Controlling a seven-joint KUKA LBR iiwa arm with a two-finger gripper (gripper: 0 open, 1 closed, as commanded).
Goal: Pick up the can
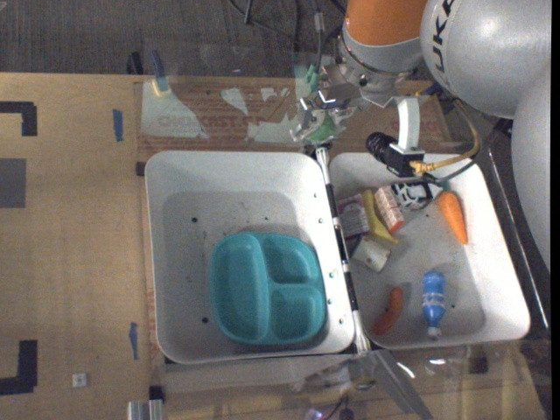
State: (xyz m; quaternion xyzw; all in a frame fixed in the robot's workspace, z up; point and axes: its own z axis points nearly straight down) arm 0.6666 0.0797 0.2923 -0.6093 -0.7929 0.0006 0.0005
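Note:
The can (pixel 353 218), small and dark with a striped label, lies on its side in the right bin (pixel 499 274), close against that bin's left wall. My gripper (pixel 320 112) hangs above the bench just beyond the far rims, over the seam between the two bins. It is up and to the left of the can and well apart from it. Some green shows around its tip. The orange band and grey wrist rise behind it at the top.
Next to the can lie a yellow piece (pixel 377 219), a red-and-white packet (pixel 390 210) and a white cup (pixel 372 254). A carrot (pixel 452 217), blue bottle (pixel 432 301) and sausage (pixel 389 311) share that bin. A teal divided plate (pixel 267 289) sits in the left bin (pixel 175 234).

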